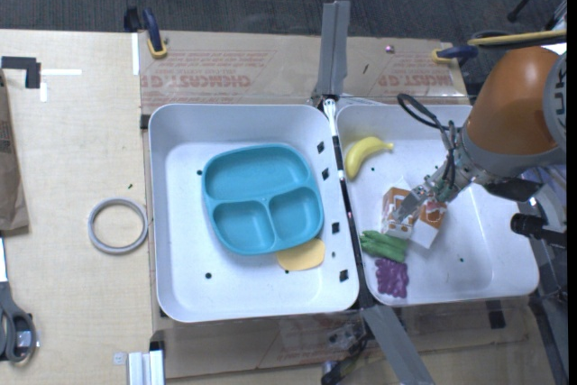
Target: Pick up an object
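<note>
The right bin (491, 261) holds a yellow banana (365, 152), a small white and orange carton (398, 212), a green vegetable (383, 244) and a bunch of purple grapes (391, 277). My gripper (422, 201) reaches in from the right and sits low over the carton, touching or just above its top. The carton lies tilted, with the green vegetable against its near side. The arm's orange band (509, 104) hangs over the bin's far right corner.
The left bin (171, 221) carries a blue divided plate (261, 198) with a flat yellow piece (303, 257) at its near edge. A tape ring (118, 224) and scissors (16, 334) lie on the bench left of the bins.
</note>
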You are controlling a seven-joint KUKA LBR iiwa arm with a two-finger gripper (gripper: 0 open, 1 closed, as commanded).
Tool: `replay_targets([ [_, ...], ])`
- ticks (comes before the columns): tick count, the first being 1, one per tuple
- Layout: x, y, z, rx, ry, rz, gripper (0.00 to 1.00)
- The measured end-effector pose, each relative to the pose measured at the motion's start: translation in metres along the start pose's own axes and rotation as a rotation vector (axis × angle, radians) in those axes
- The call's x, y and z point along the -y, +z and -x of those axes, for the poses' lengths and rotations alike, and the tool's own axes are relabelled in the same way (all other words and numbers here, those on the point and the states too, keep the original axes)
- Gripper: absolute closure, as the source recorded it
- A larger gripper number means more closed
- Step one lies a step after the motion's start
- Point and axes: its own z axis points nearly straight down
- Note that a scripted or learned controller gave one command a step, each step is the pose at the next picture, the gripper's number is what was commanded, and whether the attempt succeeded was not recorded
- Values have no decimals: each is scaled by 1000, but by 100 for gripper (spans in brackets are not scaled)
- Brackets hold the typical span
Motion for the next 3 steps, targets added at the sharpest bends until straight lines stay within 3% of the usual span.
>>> replay_targets([
  [1,-23,43,-3,1,-145,1,0],
  [2,-23,33,-1,2,-138,3,100],
  [3,-111,-57,-13,3,-144,1,100],
])
